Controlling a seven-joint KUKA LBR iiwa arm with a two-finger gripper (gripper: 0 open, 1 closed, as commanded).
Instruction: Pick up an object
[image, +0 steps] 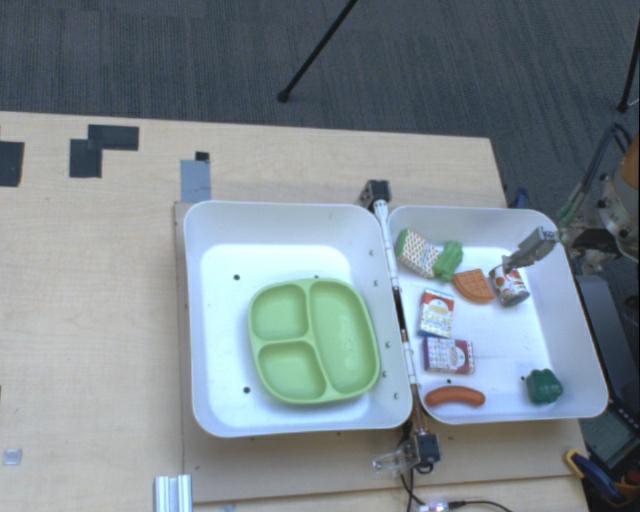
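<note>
The right bin (575, 330) holds several small objects. A small can (513, 288) lies near its back right, touching an orange slice-shaped piece (474, 287). My gripper (520, 258) hangs just above and behind the can, slanting in from the right edge, where the arm (615, 215) enters. Further left are a patterned packet (419, 252) and a green leafy item (448, 257). A red-and-white carton (437, 313), a purple-and-red carton (447, 354), a sausage (455, 397) and a dark green pepper (543, 386) lie nearer the front.
The left bin (215, 300) bears a light green divided plate (313, 340). A ridge (395, 300) with clamps separates the two bins. The wooden bench (90, 300) stretches to the left, with dark markers at its back.
</note>
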